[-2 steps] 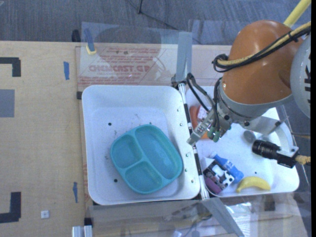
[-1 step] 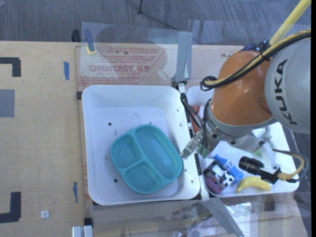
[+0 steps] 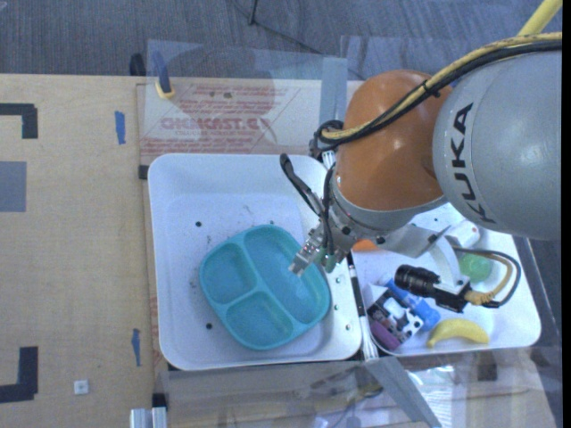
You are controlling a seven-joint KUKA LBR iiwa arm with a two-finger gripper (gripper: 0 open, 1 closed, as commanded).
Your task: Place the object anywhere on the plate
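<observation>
Over the blue plate [image 3: 264, 298], the jaws [image 3: 310, 261] look small and blurred; their opening is perhaps untellable.

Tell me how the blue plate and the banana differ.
The divided blue plate lies in the left bin; the yellow banana lies in the right bin. The plate is far larger. The plate has its bin to itself; the banana sits beside other small items. Both lie flat.
</observation>
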